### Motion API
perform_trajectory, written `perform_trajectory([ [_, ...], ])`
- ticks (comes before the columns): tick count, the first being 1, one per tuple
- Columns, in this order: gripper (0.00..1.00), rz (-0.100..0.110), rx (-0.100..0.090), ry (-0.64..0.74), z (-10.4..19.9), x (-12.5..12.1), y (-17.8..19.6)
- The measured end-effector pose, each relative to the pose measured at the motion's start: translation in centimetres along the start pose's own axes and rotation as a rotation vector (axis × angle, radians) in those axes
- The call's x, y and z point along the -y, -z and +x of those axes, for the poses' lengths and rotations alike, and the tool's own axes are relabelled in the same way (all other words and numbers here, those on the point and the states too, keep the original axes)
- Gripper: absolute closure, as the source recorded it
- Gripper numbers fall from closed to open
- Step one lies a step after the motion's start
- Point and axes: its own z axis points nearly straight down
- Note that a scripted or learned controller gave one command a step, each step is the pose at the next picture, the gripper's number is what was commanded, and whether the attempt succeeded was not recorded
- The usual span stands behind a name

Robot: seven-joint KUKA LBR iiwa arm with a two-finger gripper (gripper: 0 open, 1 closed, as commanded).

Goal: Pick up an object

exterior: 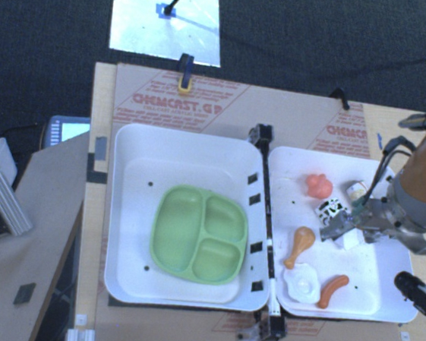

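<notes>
in the right bin (382, 296) we find the gripper (338, 227) low over the floor, just beside a black-and-white toy (330, 209) and above a chicken drumstick (300, 245). we judge the step to be the reach onto an object; nothing is lifted yet. we cannot tell how far the gripper is open, nor whether it has hold of anything. a pink toy (318, 185), a fried egg (300, 283) and a sausage (332, 289) lie nearby. the next move calls for centring on one item before closing. the left bin (139, 150) bears a green divided plate (199, 235).
</notes>
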Motion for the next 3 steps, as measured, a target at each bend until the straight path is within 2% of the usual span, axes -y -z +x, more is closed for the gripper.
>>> perform_trajectory([
  [1,0.0,-0.011,0.002,0.002,0.0,-0.2,0.5],
  [3,0.0,-0.005,0.001,-0.001,-0.6,-1.2,-10.4],
])
